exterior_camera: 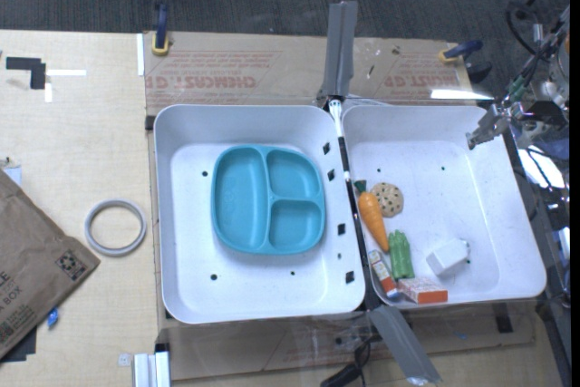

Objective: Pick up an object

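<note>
The right bin (453,159) holds several small objects along its left and front sides. An orange carrot (372,219) lies next to a round speckled cookie (388,198). A green packet (400,254) sits below them. Beside the packet are a slim red and white tube (381,275), an orange box (422,291) and a white block (448,256). My gripper (497,120) hovers over the far right rim of that bin, well away from all the objects. Nothing shows between its tips.
The left bin (181,222) carries a teal divided plate (268,198). A roll of tape (115,226) and a brown cardboard box (32,272) lie on the bench at the left. Cables and arm parts (548,77) crowd the right edge.
</note>
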Controlling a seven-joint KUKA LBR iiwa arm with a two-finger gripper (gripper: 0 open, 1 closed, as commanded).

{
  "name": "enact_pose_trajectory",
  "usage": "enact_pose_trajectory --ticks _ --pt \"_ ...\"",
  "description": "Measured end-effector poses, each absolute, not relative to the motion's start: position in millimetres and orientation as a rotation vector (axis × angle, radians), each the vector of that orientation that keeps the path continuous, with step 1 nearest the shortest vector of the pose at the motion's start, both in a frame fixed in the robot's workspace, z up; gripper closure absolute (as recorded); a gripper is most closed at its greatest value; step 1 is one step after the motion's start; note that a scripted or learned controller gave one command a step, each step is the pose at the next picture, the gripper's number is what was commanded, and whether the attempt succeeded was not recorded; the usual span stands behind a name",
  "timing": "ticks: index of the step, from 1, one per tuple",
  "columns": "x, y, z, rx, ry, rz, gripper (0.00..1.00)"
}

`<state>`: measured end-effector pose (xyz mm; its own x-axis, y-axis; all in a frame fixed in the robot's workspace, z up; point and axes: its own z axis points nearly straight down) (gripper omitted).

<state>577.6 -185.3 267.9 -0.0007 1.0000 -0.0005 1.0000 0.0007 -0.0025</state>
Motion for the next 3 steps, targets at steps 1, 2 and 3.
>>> enact_pose_trajectory --ticks 1,2,3 --pt "598.1 -68.6 204.4 -2.168 -2.27 0.005 0.0" --pt "566.1 -99.5 141.9 -2.143 -2.295 0.003 0.0" --pt "510.8 -97.6 90.5 -2.12 -2.315 0.003 0.0"
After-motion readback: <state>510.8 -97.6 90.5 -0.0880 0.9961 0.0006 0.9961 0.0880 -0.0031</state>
